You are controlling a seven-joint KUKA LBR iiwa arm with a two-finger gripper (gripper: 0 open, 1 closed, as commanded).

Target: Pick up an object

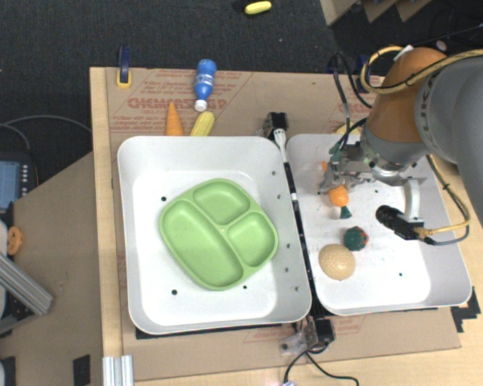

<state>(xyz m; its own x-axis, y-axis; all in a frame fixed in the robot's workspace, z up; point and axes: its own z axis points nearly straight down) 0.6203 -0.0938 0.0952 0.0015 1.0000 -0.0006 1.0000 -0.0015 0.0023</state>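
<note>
My grey arm, looming closest to the lens at the view's right, reached in over the right bin. Its orange band bent downward and the wrist pointed toward the bin's far left corner. My gripper hung low over the white floor there. Whether it was spread or pressed together, I could not tell from this angle.

Two white bins sat side by side on the cardboard-covered bench. The left bin held one green plate with three compartments, lying flat near its middle. The right bin held three small things: one orange piece with a dark green tip, one dark green piece and one pale beige round piece.

The orange piece lay just on the near side of my gripper, so close that I could not tell whether the two touched. The dark green piece lay a little nearer the camera, and the beige one nearer still, just beside it. All three formed a loose line down the bin's left half.

Beyond the left bin's far rim, on bare cardboard, lay one blue-and-white bottle, one orange carrot and one yellow corn cob — the last two side by side. One yellow thing lay well apart on the dark floor.
</note>
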